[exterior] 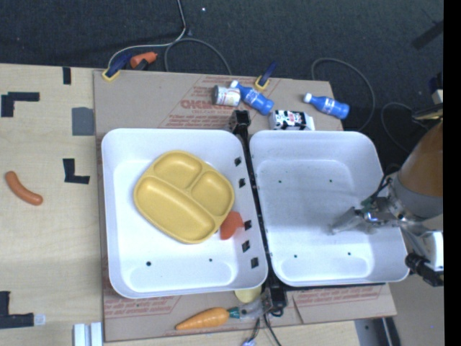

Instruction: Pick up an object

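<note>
Arm point(425, 175) comes in over right bin's point(317, 146) right edge, wrist low, gripper point(344, 225) pointing left over bin floor, right of centre. Fingers point(338, 227) look nearly closed, nothing between them. Left bin point(119, 215): yellow tray point(184, 195) at centre, red piece point(230, 226) touching its right edge nr the divider. Tabletop past far edge: bottles point(256, 99); carrot point(204, 318) at near edge.
</note>
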`<state>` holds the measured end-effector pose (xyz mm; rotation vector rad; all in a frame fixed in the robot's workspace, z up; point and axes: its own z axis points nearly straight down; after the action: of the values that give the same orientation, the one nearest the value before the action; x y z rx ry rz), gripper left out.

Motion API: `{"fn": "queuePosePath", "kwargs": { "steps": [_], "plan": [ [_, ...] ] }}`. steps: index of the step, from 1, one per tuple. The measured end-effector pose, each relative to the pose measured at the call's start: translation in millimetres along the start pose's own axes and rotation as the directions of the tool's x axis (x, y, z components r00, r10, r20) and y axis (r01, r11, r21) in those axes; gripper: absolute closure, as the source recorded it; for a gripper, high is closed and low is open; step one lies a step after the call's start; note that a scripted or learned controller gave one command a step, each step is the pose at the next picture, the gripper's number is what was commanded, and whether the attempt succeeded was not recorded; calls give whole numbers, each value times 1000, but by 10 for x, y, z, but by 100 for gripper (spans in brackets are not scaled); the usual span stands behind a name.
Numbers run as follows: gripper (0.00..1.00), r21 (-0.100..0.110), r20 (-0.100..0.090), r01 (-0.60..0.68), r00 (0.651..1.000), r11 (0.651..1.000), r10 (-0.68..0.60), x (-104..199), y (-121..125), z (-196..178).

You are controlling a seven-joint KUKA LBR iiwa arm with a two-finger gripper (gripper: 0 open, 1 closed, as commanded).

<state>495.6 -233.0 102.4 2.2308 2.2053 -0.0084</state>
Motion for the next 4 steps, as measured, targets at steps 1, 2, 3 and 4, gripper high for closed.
{"fn": "queuePosePath", "kwargs": {
  "steps": [1,2,3,4],
  "plan": [
    [0,-9,-4,20,1000,1000,-20,615,1123,153],
    [0,-6,-7,19,1000,1000,-19,1330,1308,151],
    [0,0,-5,15,1000,1000,-15,1387,1697,161],
    [0,2,-5,13,1000,1000,-13,1378,1710,160]
  ]
}}
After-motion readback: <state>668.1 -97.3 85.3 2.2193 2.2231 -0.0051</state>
